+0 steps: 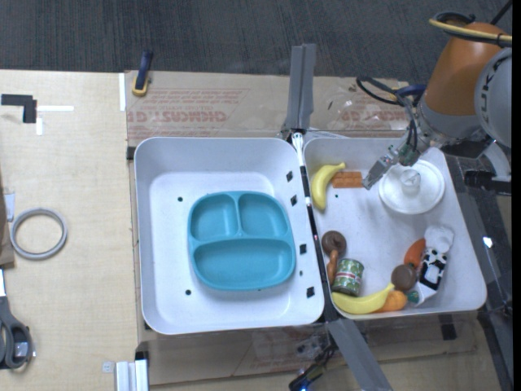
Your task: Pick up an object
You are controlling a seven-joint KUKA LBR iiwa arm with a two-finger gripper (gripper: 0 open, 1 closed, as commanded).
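Camera view. Two white bins side by side on the bench. The left bin [151,243] carries a blue divided plate [241,240] lying flat near its middle.

The right bin [370,235] holds the clutter. Far left corner: a yellow banana [323,183], curved, with a small orange block [348,179] just beside it on the right. Right of those, a clear upturned cup or lid [412,188]; the view is poor here and I cannot tell which.

Near side of the right bin: a brown round piece [333,242] by the left wall, a green-labelled can [348,276] lying tilted just near of it, a second banana [364,301] along the near wall touching an orange fruit [395,300]. Further right, a brown ball [403,276], an orange carrot-like piece [414,252] and a black-and-white toy [434,263] packed close together.

The arm comes in from the far right. Its gripper [384,169] hangs low between the orange block and the clear piece, close to both. Nothing visible between the fingers; how far apart they stand cannot be told from this angle.

Off the bins, on the left of the bench: a grey ring [36,233] and scissors [14,340] at the near edge.
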